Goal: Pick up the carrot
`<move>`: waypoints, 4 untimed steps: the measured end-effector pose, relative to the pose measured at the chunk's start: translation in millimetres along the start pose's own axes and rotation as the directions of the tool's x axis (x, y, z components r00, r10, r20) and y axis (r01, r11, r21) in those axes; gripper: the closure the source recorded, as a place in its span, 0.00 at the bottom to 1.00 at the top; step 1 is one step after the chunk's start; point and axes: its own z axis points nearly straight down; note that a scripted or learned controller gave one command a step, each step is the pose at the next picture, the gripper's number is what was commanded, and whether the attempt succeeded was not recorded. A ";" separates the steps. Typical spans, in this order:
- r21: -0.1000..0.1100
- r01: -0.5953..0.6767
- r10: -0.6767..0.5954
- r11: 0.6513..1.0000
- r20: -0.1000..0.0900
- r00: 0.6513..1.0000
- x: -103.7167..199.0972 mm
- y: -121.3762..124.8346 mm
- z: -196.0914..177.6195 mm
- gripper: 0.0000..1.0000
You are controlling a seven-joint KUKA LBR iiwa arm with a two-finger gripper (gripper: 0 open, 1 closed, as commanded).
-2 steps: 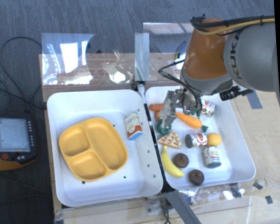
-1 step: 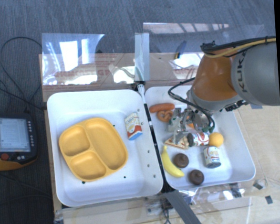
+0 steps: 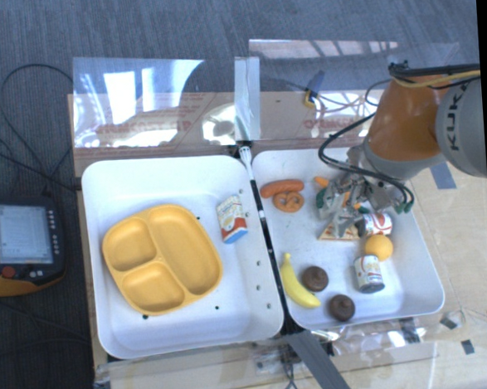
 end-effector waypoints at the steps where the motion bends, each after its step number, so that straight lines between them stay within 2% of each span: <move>1: -0.003 -0.171 0.171 0.985 -0.018 0.985 -14.9 43.1 -86.0 1.00; 2: -0.013 0.337 -0.337 0.941 -0.016 0.941 -19.3 -14.0 -9.5 1.00; 3: -0.011 0.261 -0.261 0.965 -0.013 0.965 -51.9 10.0 -103.4 1.00; 4: -0.015 0.193 -0.193 0.981 -0.017 0.981 -76.1 110.5 -125.4 1.00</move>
